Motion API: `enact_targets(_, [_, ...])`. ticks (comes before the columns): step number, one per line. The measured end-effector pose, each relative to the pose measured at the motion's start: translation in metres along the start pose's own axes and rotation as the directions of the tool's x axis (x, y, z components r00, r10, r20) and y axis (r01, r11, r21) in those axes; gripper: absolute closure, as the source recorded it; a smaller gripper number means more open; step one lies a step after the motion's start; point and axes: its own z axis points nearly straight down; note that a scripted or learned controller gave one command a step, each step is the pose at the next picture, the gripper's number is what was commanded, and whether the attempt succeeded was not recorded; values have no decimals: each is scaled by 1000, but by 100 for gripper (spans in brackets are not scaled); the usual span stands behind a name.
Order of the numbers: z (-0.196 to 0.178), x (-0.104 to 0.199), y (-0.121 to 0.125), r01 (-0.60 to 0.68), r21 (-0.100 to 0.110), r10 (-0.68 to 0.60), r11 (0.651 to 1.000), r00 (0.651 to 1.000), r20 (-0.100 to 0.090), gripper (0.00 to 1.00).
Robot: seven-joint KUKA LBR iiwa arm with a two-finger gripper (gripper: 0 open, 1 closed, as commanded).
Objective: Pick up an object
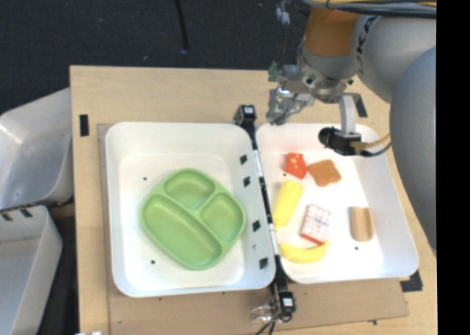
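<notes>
The wooden worktop (pixel 169 91) carries two shallow white bins side by side. The grey arm (pixel 396 40) with its orange band reaches in from the right, and its gripper (pixel 283 109) hangs over the far left corner of the right bin (pixel 385 253), close to where the two bins meet. From here I cannot tell whether the gripper is wide or narrow, as it is small and cluttered against the rim. The things that could be picked up all lie in the right bin, nearer than the gripper. A small red toy piece (pixel 295 165) lies closest to it, with a flat orange-brown piece (pixel 324 173) just beside it on the right. Nearer along the bin's left side lies a long yellow piece (pixel 287 203), tilted a little. A yellow banana (pixel 302 253) curves across the near part of the bin, close to the yellow piece's near end. A small red-and-white box (pixel 316 224) rests against the banana's far side, between the yellow piece and a tan cylinder-shaped block (pixel 360 223) that lies apart on the right. The left bin (pixel 110 179) holds a light green divided plate (pixel 192 216), lying flat in its middle and well apart from the gripper.
</notes>
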Motion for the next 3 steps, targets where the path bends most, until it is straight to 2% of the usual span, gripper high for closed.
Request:
enact_targets(1, [-2,42,4,1,-2,-1,1000,1000,0,100])
enact_targets(2, [-8,97,13,2,-3,-2,1000,1000,-2,100])
enact_targets(3, [-7,94,12,-2,-1,2,1000,1000,-1,0])
